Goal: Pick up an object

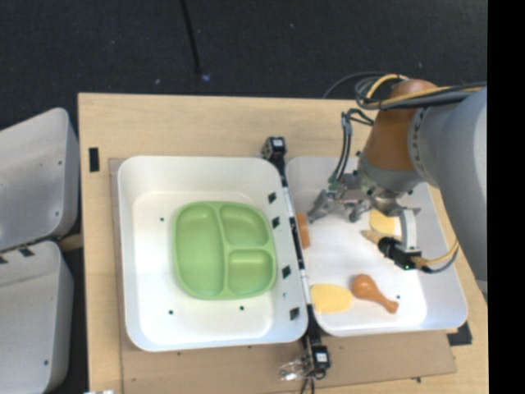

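The gripper [340, 205] hangs spread and holding nothing over the right bin [443, 302], likely lining up on the nearby carrot [303, 230].

Robotics lab setup: a plywood bench [197, 109] on dark carpet floor [246, 31] bears two shallow white bins [131, 220] clipped together left of the gripper [349, 203], with the grey arm [447, 150], loose cables [369, 89] above it and toy-like plastic items [223, 249].
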Tool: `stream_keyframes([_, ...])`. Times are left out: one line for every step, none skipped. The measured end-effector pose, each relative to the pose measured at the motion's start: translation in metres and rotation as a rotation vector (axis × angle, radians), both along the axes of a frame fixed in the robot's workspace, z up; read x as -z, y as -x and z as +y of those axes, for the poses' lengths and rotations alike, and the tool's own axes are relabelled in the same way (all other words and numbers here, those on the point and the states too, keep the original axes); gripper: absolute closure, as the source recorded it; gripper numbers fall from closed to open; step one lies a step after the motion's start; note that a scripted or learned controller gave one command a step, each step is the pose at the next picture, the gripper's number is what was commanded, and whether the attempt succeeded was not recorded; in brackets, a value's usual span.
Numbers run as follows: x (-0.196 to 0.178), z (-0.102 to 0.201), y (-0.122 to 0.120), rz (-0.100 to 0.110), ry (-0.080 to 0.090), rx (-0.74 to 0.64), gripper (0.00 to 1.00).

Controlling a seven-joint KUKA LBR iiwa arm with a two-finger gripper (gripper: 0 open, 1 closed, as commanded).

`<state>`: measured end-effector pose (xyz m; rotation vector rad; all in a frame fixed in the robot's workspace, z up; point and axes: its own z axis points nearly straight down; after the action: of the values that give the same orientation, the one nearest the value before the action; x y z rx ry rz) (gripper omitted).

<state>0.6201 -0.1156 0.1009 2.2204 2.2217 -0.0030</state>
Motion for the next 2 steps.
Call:
stream_keyframes([-0.011,-0.001,-0.001,-0.003,0.0,0.002,1.0])
stream_keyframes([-0.068,0.006,0.004,-0.006,-0.001,-0.003,1.0])
